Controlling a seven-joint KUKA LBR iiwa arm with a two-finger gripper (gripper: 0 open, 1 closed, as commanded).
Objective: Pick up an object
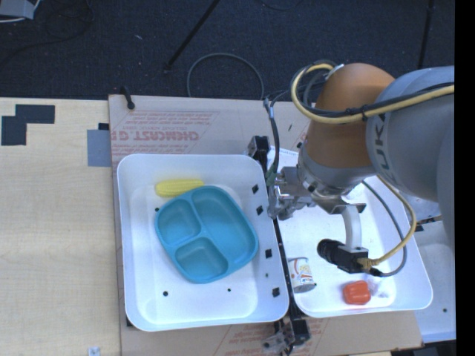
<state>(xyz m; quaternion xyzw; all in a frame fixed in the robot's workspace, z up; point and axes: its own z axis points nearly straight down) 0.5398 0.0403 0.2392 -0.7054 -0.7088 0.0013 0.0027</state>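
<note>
In the left bin (141,302) a blue divided plate (205,233) lies slightly turned, with a yellow corn-shaped toy (179,187) touching its upper left rim. The right bin (415,291) holds a small labelled can (301,274) lying near its front left corner and an orange block (356,293) to the right of the can. My gripper (284,199) hangs below the grey and orange arm, over the wall between the two bins, and is level with the plate's right edge. It sits above and left of the can. Nothing shows held under it.
The arm's bulk (349,124) covers the back half of the right bin. A black part with a yellow cable (341,255) hangs from the arm above the orange block. A black divider strip (276,273) runs between the bins. Bare bin floor lies in front of the plate.
</note>
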